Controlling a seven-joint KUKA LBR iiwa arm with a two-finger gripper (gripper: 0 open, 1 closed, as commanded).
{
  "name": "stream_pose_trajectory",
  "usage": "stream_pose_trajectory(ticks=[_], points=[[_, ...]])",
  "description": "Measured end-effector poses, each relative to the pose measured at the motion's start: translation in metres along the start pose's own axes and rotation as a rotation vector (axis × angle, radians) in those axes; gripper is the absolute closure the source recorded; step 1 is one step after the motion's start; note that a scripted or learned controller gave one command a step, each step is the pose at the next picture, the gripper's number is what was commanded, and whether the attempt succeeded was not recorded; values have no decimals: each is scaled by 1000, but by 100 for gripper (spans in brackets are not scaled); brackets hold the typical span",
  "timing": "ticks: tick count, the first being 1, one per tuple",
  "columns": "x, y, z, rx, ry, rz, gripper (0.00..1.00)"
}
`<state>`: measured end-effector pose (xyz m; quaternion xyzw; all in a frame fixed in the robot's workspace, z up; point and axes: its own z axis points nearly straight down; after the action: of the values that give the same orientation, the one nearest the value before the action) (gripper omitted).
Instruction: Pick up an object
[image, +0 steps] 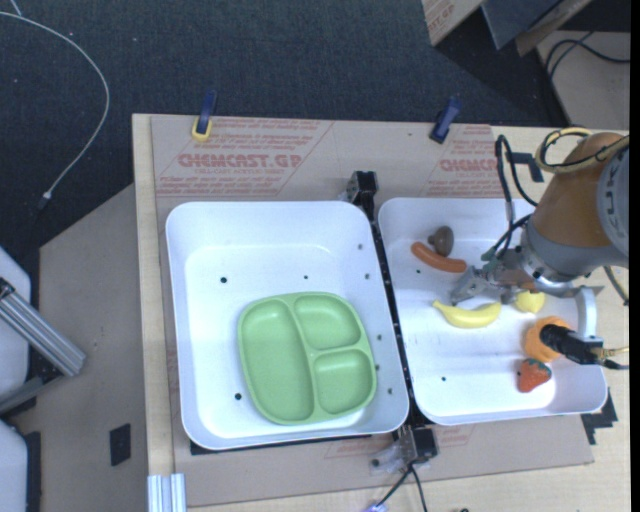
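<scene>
Banana (467, 314) in right bin (480, 400) | fingers (478, 287) (blurred) just above it, spread cannot tell | wrist hides yellow piece (530, 301)

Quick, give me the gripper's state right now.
Gripper: low in the right bin, just above the banana; open or shut cannot be told from this view.

The green divided plate (305, 356) lies in the left bin (200, 250). To its right, in the right bin (440, 395), the gripper (478, 287) hangs just above a yellow banana (467, 314) — a red sausage (440, 259) and a brown lump (440, 238) lie beyond it, farther from the plate's level. Farther right again sit an orange piece (540, 338) and a red strawberry (533, 374) — near the bin's right rim.
</scene>
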<state>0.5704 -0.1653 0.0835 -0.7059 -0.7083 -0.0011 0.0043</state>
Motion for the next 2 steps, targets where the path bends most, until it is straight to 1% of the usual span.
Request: stream_pose_trajectory(ticks=[1,2], points=[[-2,0,-12,-5,-5,1,100],[-3,5,-56,-10,-10,2,100]])
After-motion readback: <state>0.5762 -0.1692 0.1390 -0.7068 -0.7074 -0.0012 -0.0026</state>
